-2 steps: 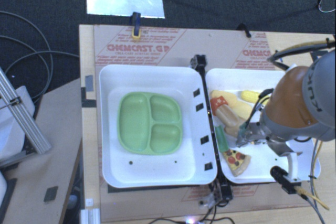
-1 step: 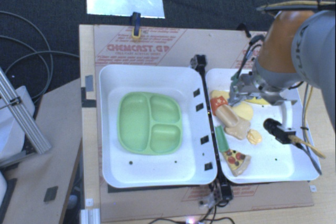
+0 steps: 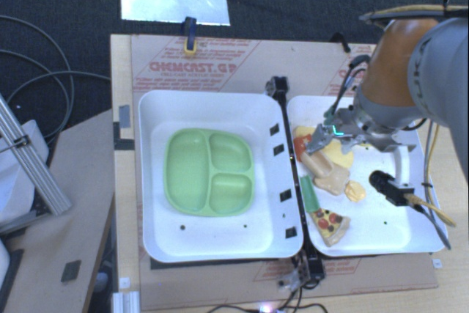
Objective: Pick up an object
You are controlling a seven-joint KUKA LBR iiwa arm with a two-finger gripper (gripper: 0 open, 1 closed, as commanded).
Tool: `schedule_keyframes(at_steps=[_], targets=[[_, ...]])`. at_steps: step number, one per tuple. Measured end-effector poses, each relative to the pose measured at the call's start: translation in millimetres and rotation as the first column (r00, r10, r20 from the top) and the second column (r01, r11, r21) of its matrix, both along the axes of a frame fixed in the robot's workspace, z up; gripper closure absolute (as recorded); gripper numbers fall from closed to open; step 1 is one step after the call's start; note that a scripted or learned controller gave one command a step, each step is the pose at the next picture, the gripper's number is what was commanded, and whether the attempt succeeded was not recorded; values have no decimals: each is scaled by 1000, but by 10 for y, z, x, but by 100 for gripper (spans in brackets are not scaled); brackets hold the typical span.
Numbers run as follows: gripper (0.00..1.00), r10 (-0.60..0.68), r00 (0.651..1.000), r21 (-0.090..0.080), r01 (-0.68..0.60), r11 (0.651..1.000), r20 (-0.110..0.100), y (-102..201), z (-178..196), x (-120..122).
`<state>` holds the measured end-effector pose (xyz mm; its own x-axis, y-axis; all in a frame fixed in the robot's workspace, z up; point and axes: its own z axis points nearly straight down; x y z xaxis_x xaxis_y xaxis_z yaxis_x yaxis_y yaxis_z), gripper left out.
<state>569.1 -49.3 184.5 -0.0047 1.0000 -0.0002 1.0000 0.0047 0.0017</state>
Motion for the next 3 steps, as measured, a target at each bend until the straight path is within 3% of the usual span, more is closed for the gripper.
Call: schedule_keyframes(at_steps=[1,2,3], targets=[[0,-7,1000,-3,7,1000,2,-602,-1032,33],[0,1,1000,-1,-1,1000,3,-629,-988,682],[0,-10,1000,-6,10,1000,3,-1645,-691,627]])
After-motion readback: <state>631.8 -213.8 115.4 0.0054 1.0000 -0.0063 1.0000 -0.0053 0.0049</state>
